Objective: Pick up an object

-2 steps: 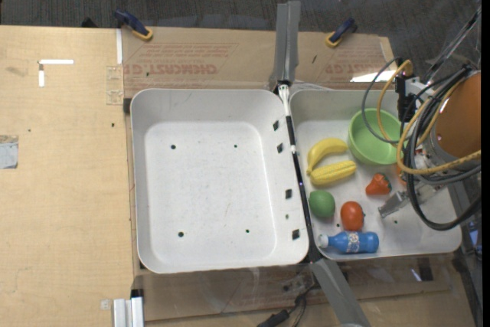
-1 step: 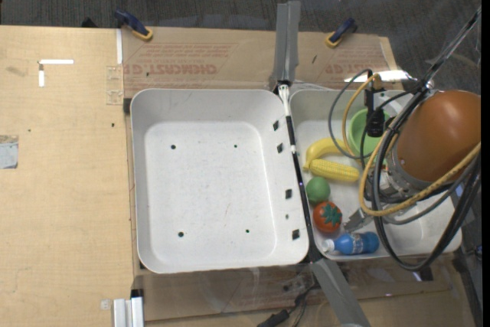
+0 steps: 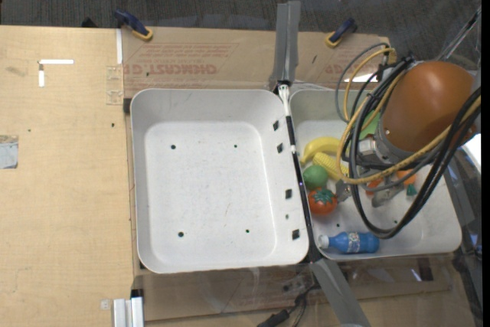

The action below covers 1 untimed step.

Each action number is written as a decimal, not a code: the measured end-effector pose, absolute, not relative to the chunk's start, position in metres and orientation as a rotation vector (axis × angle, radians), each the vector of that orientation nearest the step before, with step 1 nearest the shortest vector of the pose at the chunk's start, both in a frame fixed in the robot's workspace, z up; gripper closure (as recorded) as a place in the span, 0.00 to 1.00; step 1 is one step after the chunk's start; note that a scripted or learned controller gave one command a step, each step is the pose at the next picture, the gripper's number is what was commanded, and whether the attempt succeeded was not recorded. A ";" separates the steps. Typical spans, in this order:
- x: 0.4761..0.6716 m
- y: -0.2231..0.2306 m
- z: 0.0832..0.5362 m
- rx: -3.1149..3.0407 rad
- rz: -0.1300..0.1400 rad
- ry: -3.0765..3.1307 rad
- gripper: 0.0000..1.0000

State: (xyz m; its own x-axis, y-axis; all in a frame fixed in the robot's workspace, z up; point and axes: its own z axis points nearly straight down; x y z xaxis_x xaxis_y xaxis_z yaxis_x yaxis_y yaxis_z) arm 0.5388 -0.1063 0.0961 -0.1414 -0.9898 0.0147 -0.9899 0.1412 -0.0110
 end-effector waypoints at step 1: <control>0.486 -0.103 0.092 2.308 -0.002 -2.135 0.00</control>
